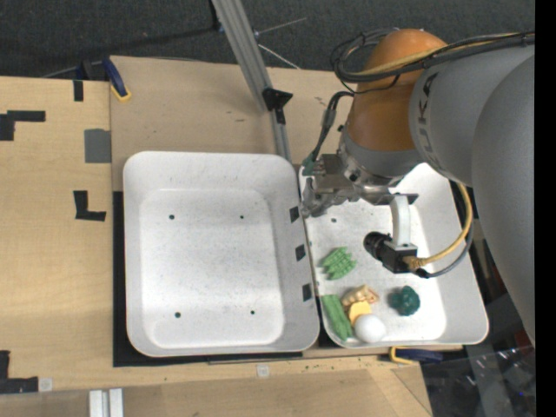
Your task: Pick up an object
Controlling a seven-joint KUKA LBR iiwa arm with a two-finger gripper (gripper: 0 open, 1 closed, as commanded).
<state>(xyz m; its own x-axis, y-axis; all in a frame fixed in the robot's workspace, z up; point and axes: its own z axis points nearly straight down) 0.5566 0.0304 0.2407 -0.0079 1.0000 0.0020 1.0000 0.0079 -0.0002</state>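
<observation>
My gripper (318,200) hangs low over the upper left corner of the right bin (460,320), close to the wall shared with the left bin (208,250). Its fingers are dark and small from this angle. Below it lie a green ridged toy (337,262), a long green piece (336,316), a yellow-brown toy (358,300), a white ball (370,327) and a dark teal round object (403,301). None of these touches the gripper.
The big grey arm with its orange band (395,85) covers the upper right part of the right bin. A black fitting with a cable (389,250) hangs off the wrist above the bin floor. A metal rail (252,59) slants down toward the bins' top edge.
</observation>
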